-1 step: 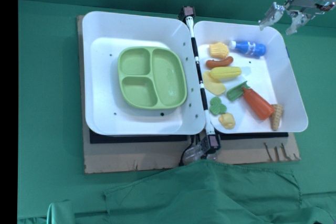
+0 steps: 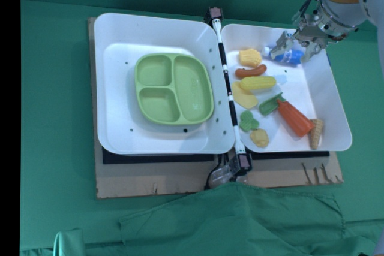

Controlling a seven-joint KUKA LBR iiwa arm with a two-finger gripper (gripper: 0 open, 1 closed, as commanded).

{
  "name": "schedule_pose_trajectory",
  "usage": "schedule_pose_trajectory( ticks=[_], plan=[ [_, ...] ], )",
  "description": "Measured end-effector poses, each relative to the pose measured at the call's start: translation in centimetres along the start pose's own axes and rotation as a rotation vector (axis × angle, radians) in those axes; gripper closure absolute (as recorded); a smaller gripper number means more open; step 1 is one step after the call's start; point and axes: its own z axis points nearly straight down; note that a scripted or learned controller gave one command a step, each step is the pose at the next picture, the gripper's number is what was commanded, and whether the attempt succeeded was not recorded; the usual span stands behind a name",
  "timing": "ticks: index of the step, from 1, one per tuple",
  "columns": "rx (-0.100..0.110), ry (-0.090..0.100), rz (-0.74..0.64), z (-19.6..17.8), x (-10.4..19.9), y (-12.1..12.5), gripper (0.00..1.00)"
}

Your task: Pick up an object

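Note:
My gripper [image 2: 295,52] hangs over the far right corner of the right bin [image 2: 336,99]. A blue bottle [image 2: 290,56] with a white cap sits between its fingers, one finger [image 2: 279,47] on its left and one on its right. The bottle looks to be at or just above the bin floor. Loose toy foods lie in the same bin: a yellow lump [image 2: 250,57], a sausage [image 2: 250,72], a corn cob [image 2: 258,83], a carrot [image 2: 293,117] and a tan cone [image 2: 315,132].
A green divided plate [image 2: 174,88] lies in the left bin [image 2: 114,39]. A black-and-white divider [image 2: 227,78] runs between the bins. A green leafy piece [image 2: 248,123] and a yellow piece [image 2: 260,138] lie near the right bin's front. Green cloth [image 2: 240,222] covers the foreground.

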Motion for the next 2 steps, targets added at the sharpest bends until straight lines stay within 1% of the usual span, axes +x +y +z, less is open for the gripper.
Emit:
schedule_pose_trajectory(
  ticks=[1, 2],
  plan=[
    [-0.019, -0.003, 0.000, -10.0, 1.3, -4.1, 0.00],
    [-0.002, 0.000, -0.004, -1.7, 5.7, 0.2, 0.00]
  ],
)
